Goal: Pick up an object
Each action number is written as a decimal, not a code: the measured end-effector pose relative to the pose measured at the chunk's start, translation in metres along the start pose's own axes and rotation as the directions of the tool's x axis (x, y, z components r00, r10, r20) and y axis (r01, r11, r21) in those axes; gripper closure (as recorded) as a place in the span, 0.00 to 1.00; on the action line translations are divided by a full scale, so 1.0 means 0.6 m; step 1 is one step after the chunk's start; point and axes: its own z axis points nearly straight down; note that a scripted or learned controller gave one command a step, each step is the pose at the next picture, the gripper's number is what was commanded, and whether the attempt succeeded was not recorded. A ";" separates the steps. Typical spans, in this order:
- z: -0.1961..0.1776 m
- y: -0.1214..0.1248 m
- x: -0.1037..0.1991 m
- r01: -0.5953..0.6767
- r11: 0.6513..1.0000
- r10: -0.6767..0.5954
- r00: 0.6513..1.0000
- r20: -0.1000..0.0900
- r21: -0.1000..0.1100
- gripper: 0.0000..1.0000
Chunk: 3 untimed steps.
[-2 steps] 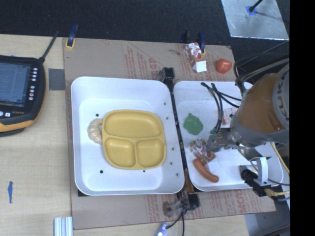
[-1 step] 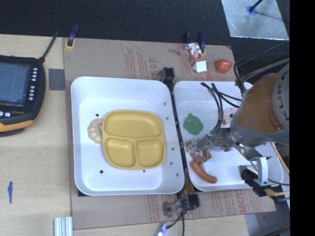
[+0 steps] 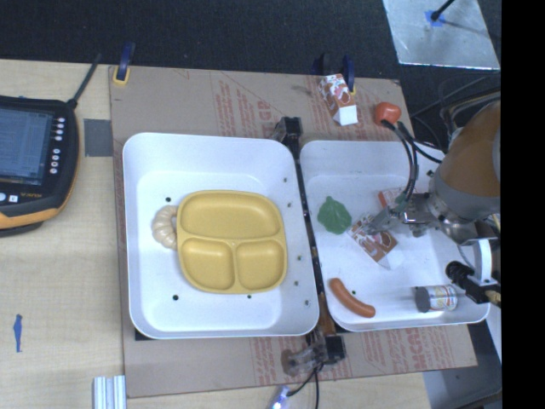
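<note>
Snack packet [image 3: 375, 240] lies in the right bin [image 3: 358, 156] at the hand [image 3: 385, 221], grip seemingly unclear

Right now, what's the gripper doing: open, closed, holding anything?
Gripper: low in the right bin, at the small printed carton. Open or closed cannot be told, and no object is clearly in its grip.

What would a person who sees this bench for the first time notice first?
The big yellow divided tray in the left bin stands out most, with a pale beige object at its left edge. In the right bin, the gripper reaches from the right to a small printed carton, between a green object and a sausage.
</note>
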 end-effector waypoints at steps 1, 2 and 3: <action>0.004 0.116 -0.075 0.002 1.000 -0.002 1.000 -0.003 0.006 0.00; 0.002 0.047 0.021 -0.002 1.000 0.002 1.000 0.008 -0.005 0.00; 0.021 0.140 -0.076 0.000 1.000 0.001 1.000 -0.002 0.024 0.00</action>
